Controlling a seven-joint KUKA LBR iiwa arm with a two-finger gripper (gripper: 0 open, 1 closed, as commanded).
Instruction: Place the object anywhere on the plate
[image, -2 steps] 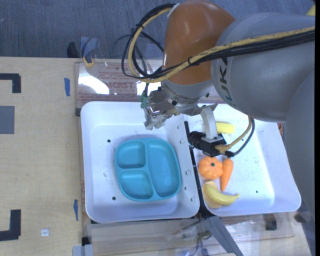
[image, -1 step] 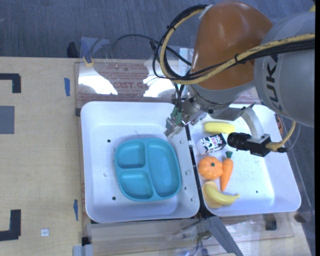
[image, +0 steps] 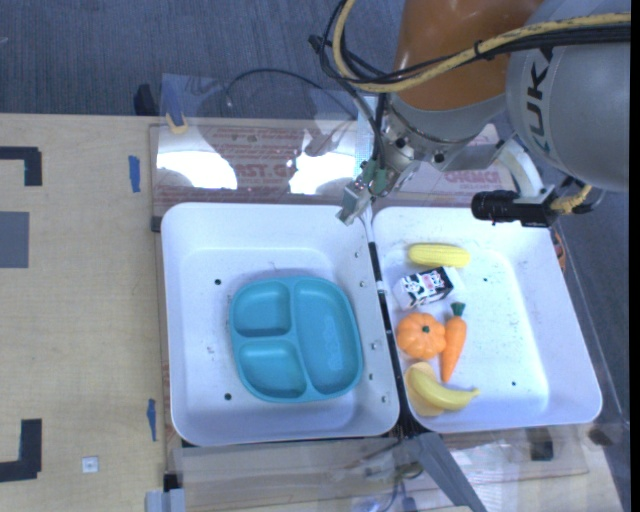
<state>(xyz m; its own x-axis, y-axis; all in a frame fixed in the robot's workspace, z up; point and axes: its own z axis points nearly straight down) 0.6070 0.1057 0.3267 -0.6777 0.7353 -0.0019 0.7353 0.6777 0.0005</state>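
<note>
Black letters "UK", part of a larger word, show on the grey arm (image: 575, 95) above the right bin (image: 530, 300). Other print is unreadable.

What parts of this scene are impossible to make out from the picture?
- Camera view: the hand is small and blurred near the bins' far edge, so its grip cannot be judged.
- The small black-and-white carton has printing too small to read.
- The lower banana is partly covered by the carrot and toy pumpkin.
- The arm is cut off by the top edge.
- The blue plate shows fully.
</note>
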